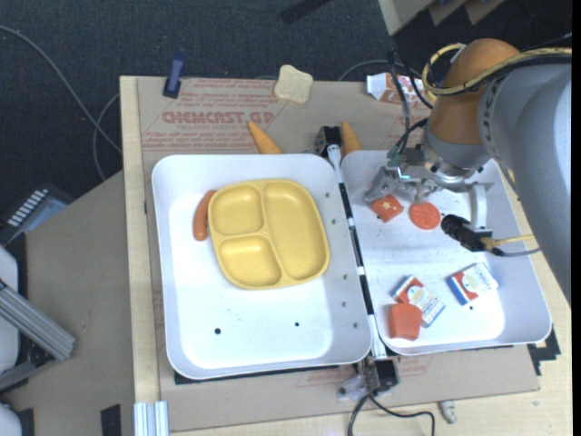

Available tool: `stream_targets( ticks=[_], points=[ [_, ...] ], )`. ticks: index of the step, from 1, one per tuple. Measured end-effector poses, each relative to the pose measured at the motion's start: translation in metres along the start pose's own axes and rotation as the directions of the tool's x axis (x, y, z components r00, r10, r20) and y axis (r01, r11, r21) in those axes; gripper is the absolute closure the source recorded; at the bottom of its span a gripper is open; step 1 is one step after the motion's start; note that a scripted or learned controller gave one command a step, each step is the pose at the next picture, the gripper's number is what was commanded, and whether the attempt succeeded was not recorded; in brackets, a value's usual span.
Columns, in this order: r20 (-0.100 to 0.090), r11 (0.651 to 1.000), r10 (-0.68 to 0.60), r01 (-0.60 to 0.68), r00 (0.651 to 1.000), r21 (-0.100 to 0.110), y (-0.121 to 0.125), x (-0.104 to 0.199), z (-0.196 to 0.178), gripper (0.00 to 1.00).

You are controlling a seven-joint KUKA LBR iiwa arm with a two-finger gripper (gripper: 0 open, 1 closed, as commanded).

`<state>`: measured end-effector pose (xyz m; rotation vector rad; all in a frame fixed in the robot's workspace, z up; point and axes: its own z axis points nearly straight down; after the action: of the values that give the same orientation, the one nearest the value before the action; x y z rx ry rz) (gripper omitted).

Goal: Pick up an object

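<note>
While the grey two-finger gripper (413, 182) hovers at twelve o'clock in the right white bin (517, 312), above a small red cube (388, 209), I cannot tell its state.

Divided plate (269, 232) in left bin (182, 316), sausage (201, 216) touching its left edge, small packets (419, 298) in right bin (517, 321)

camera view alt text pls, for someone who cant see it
A grey and orange robot arm reaches from the right, its gripper low over the right white bin, near a red slice and small red and white packets. The left white bin holds a yellow divided plate beside a sausage.
</note>
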<state>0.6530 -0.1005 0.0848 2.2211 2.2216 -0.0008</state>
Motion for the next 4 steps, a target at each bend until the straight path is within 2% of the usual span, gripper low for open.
stream_targets(
  ticks=[1, 2, 3, 4],
  points=[
    [0.0, 1.0, -0.001, 0.001, 1.0, -0.002, 0.001, 0.0, -0.01, 1.0],
    [0.0, 1.0, 0.0, 0.0, 1.0, -0.002, 0.0, 0.0, -0.01, 0.0],
    [0.001, 1.0, -0.001, 0.001, 1.0, -0.004, 0.001, 0.001, -0.021, 1.0],
    [0.001, 1.0, -0.001, 0.001, 1.0, -0.004, 0.001, 0.001, -0.02, 0.0]
  ],
)
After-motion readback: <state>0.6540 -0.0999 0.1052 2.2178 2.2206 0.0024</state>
